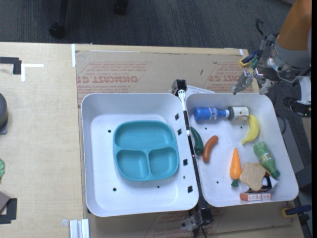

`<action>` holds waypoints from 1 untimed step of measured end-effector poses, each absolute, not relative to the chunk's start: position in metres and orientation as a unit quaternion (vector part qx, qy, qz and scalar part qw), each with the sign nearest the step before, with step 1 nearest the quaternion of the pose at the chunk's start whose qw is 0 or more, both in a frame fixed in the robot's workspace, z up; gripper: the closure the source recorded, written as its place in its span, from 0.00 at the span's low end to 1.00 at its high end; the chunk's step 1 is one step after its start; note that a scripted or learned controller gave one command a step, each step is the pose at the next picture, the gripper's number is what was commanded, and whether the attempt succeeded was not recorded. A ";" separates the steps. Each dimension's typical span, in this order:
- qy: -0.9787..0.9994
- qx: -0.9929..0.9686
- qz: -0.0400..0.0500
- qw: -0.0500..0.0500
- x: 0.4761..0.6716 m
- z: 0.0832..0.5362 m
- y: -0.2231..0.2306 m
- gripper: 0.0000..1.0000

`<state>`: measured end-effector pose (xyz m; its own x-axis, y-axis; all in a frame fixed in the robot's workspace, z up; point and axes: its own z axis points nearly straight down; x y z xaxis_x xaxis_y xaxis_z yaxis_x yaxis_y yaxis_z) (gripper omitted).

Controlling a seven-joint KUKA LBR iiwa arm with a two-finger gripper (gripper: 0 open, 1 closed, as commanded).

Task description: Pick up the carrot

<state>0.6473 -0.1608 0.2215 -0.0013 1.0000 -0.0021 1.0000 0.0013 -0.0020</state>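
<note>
The carrot (235, 163) is orange with a small green tip at its near end. It lies almost upright in the picture, in the near half of the right bin (223, 182), touching a slice of toast (253, 175) on its right. My gripper (251, 86) hangs over the far right corner of that bin, well away from the carrot. Its fingers (240, 86) stand open with nothing between them.
Around the carrot lie a brown sausage (210, 147), a banana (252, 129), a green bottle (266, 158), a blue bottle (214, 114) and a dark green vegetable (197, 141). A small red box (255, 196) sits at the near wall. The left bin (99, 182) holds a teal divided plate (146, 150).
</note>
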 end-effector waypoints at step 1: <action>0.687 0.726 0.000 0.001 0.578 0.101 -0.161 0.00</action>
<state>0.5783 -0.1612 0.1012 0.0556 0.9985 -0.0012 0.9985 -0.0556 0.0012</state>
